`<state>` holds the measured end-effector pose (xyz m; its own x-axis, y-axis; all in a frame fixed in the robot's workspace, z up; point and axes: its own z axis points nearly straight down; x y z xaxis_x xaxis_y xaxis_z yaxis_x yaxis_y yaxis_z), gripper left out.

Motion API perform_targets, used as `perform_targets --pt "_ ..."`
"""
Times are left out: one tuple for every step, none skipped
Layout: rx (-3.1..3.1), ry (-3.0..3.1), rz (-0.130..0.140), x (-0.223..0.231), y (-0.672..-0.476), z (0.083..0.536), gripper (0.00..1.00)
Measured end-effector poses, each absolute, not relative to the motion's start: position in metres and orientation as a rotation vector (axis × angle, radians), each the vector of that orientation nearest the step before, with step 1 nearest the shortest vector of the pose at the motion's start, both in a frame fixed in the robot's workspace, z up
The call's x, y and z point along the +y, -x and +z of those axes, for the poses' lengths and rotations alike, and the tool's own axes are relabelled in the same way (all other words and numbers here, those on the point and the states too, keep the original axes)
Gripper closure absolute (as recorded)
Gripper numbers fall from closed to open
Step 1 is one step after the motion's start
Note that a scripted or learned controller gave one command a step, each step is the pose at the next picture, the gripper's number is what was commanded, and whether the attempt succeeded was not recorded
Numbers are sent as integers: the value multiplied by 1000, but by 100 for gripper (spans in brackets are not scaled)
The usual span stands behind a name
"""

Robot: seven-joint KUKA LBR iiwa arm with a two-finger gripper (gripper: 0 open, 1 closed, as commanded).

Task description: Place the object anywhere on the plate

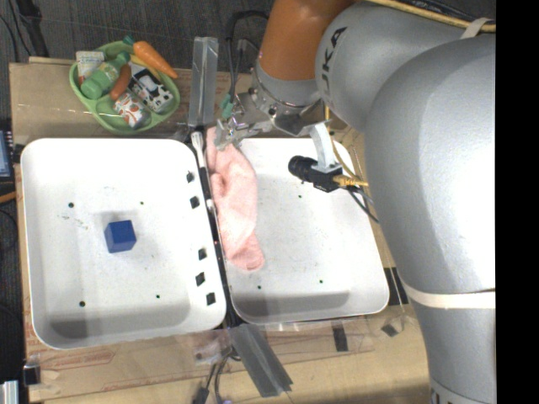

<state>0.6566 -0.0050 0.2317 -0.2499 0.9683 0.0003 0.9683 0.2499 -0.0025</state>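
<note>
Pink cloth (235,200): limp, lying lengthwise in right bin (337,263) against its left wall, upper end gathered under gripper (226,133). Finger state: cannot tell. Blue cube (120,236): alone in left bin (50,225). Green bowl (84,95) of toy food: beyond bins. Risk, judged: cloth slipping free or snagging on the wall when lifted.
</note>
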Motion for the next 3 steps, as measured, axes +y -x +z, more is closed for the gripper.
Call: perform_targets --pt "-2816 1385 5 43 -631 239 100" --pt "-3036 792 4 85 -593 230 100" --pt "-3133 167 3 125 -567 220 100"
